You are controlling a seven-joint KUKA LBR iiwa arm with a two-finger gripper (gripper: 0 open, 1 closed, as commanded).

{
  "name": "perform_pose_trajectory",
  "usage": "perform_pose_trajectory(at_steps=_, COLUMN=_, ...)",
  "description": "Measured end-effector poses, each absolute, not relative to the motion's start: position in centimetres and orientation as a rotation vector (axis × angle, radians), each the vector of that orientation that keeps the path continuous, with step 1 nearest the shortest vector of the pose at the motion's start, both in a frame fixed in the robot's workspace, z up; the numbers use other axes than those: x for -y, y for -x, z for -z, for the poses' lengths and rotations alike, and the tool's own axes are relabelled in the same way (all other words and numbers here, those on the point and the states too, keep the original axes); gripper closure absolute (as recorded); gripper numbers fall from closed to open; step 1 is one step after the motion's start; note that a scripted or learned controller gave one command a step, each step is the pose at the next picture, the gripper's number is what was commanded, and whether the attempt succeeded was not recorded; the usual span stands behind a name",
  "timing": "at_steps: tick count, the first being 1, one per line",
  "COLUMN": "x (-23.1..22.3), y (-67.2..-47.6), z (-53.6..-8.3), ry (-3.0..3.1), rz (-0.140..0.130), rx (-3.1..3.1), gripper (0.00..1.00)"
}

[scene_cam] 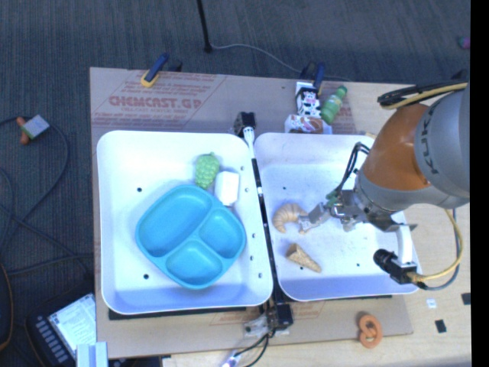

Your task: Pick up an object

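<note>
In the right bin [328,153] lie a tan croissant [287,215] and, nearer the front, a small cone-shaped pastry [303,258]. My gripper [314,219] reaches in from the right and sits just right of the croissant, low over the bin floor. Its fingers look slightly apart, with nothing between them. The left bin [122,174] holds a blue divided plate [191,235], a green bunch of grapes [205,170] and a white block [227,187].
The grey arm with its orange band [397,159] covers the right bin's right side. A black divider [258,205] runs between the bins. A small bottle and toy [315,110] stand behind the right bin. An orange pretzel-like object [370,329] lies on the bench in front.
</note>
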State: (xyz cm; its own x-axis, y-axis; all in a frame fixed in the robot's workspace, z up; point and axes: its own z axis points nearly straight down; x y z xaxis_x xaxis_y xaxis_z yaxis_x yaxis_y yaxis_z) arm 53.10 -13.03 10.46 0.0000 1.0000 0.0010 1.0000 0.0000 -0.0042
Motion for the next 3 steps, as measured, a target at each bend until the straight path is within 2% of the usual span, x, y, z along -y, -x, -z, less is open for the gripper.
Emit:
perform_pose_trajectory(at_steps=1, x=12.0, y=-59.4, z=-11.8, ry=2.221, rz=0.000, rx=2.223, gripper=0.00)
perform_pose_trajectory(at_steps=2, x=10.9, y=-53.7, z=-9.9, ry=2.219, rz=-0.004, rx=2.220, gripper=0.00)
perform_pose_trajectory(at_steps=3, x=15.1, y=-60.8, z=-14.8, ry=2.224, rz=0.000, rx=2.225, gripper=0.00)
